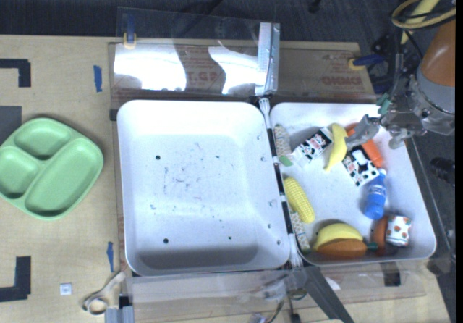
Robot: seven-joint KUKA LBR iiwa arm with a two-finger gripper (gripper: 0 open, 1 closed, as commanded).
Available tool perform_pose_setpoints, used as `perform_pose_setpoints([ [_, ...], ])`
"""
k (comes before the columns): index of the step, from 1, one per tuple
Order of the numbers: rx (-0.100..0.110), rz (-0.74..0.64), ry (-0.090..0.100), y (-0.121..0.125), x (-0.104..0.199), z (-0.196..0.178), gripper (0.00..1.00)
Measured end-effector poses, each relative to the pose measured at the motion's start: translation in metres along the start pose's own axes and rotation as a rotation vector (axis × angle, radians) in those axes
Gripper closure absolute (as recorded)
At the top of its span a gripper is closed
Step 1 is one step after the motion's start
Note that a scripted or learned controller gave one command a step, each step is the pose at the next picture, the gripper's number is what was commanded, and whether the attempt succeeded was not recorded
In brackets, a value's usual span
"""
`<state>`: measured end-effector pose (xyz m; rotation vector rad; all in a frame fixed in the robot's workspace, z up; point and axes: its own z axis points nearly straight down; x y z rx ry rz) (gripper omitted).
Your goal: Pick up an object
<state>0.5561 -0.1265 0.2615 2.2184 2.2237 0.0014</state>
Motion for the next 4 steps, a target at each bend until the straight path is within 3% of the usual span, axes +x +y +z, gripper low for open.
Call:
perform_pose_setpoints([
  [1, 0.0, 0.032, 0.0, 0.017, -0.044, 0.102, 0.0],
  [2, -0.003, -0.203, 0.001, 0.004, -0.073, 0.175, 0.0],
  [3, -0.008, -0.2, -0.001, 0.005, -0.074, 0.164, 1.0],
  [4, -0.005, -0.614, -0.003, 0.021, -0.097, 0.128, 1.0],
])
